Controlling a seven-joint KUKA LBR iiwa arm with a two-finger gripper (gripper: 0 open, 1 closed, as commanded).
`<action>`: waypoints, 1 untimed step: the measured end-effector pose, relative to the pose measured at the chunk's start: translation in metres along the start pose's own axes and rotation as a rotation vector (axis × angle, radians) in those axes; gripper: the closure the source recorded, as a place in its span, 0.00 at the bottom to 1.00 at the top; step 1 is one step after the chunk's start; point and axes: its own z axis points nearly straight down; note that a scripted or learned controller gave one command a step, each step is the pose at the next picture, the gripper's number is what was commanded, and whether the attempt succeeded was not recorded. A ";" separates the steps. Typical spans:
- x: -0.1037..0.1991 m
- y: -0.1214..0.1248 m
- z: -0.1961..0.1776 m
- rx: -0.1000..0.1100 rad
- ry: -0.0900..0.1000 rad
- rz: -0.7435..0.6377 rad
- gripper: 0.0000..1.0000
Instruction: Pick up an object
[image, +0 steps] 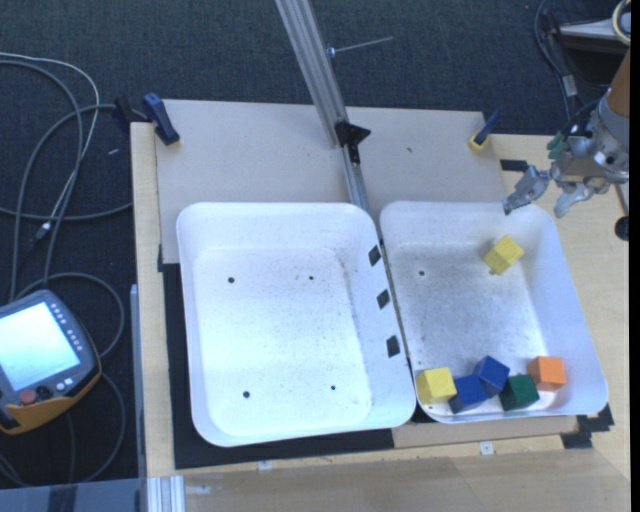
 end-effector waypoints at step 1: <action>-0.010 -0.036 0.148 0.008 0.003 0.003 0.00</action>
